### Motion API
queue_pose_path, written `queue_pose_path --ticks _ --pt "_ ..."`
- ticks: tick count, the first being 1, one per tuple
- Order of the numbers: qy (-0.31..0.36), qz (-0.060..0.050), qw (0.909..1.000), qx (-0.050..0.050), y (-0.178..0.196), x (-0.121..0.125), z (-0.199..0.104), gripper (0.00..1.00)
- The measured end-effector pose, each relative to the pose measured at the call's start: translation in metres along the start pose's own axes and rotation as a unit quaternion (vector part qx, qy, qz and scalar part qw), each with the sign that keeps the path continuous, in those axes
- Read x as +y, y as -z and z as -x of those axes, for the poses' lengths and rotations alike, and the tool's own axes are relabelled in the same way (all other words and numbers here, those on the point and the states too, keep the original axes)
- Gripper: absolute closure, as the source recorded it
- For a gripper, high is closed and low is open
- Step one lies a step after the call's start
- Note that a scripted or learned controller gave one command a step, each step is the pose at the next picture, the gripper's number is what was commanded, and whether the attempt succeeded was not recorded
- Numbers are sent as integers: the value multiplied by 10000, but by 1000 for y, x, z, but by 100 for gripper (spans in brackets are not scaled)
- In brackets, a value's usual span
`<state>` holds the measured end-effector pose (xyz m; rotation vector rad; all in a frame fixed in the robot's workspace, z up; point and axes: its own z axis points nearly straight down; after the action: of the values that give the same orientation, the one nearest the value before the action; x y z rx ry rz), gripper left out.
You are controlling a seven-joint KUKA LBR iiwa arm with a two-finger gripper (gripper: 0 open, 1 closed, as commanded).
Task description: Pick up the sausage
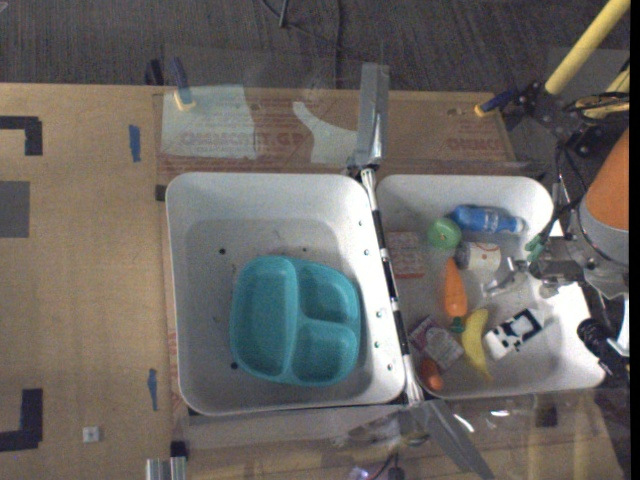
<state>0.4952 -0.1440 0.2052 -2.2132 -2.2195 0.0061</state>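
We hover our gripper (pixel 505 276) over the right bin (pixel 575 373); we cannot tell its state. The sausage (pixel 431 375), as we judge it, lies at the bin's near left corner beside the banana (pixel 476 339). We should descend clear of the wall.

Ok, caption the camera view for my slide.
Arm's end effector over the right bin of toy food; teal divided plate in the left bin.
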Motion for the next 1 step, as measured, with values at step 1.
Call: queue_pose_path --ticks 1 --pt "1137 113 9934 -38 -91 -10 47 0"
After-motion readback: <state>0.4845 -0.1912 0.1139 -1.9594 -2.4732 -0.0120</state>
